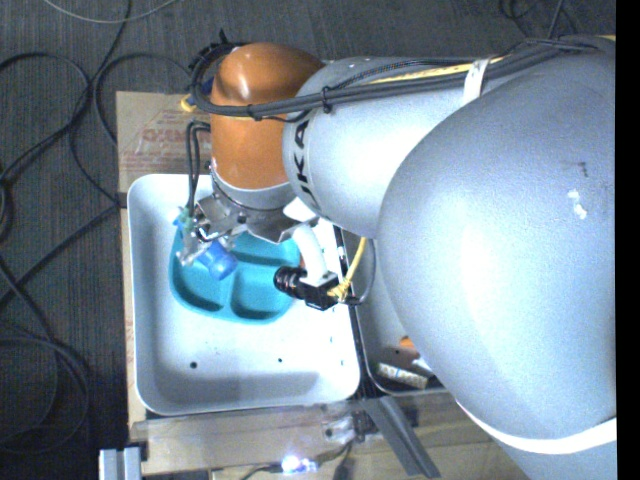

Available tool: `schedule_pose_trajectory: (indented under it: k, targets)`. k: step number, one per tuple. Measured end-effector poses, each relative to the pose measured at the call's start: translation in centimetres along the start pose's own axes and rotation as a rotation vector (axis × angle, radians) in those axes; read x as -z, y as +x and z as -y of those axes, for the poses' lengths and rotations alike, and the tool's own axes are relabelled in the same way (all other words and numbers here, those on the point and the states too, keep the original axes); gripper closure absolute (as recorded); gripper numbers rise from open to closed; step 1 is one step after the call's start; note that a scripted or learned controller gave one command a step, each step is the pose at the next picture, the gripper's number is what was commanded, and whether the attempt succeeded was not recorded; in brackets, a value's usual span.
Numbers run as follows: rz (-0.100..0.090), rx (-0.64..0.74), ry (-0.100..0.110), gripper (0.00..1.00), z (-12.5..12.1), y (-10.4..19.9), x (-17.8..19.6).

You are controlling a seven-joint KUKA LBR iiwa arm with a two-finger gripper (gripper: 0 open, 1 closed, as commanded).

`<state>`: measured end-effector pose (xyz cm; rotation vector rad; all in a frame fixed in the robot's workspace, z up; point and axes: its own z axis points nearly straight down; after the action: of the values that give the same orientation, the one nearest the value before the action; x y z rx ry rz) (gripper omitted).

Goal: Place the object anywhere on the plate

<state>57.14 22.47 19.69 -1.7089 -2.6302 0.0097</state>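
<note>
A blue divided plate (250,293) lies in the left white bin (240,373), toward its far side. My gripper (203,245) hangs low over the plate's left part, under the orange wrist band (255,118). A small light-blue object (215,262) shows right at the gripper's tip, over the plate's left section. Whether it is held or rests on the plate I cannot make out. A bit of green (185,218) shows beside the gripper. The wrist hides the plate's far edge.
The big grey arm (480,218) covers the right bin almost entirely; a strip of that bin (400,373) shows a long grey item and something orange. A black camera unit (305,286) juts from the wrist over the plate's right part. Cables lie on the floor at left.
</note>
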Motion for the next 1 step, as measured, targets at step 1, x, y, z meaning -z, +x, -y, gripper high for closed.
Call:
schedule_pose_trajectory:
  k: [1]
  targets:
    - [0.0, -0.041, 0.001, 1.0, 0.93, 0.22, 0.74]
